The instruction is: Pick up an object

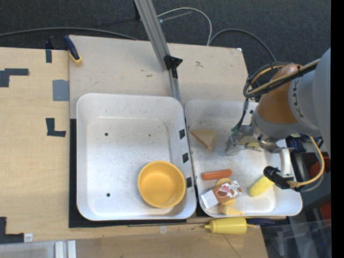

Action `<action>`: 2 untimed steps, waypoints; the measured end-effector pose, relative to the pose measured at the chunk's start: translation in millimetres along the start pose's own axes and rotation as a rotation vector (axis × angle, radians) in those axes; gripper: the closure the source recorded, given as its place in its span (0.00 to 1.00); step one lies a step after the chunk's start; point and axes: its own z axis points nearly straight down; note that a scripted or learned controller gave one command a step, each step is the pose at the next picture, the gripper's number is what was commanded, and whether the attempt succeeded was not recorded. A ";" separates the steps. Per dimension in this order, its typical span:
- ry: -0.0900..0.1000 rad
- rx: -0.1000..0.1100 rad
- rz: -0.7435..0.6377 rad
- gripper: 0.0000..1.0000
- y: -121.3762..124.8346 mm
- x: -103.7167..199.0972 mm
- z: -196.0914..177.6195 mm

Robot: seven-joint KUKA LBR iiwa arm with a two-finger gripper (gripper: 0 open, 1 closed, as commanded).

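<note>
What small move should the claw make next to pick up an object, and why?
Probably a short move toward the tan wedge and then down. The claw hangs low in the right bin, beside that wedge but apart from it, with nothing seen between its tips. The wedge is the nearest thing; the orange carrot and yellow piece lie farther off.

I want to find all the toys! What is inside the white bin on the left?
Inside the left bin sits one yellow bowl, near its front right corner. The rest of the floor shows just a few dark specks. Whatever lies under the bowl is hidden.
</note>
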 end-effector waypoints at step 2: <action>-0.002 -0.006 0.002 1.00 1.0 -8.1 -88.9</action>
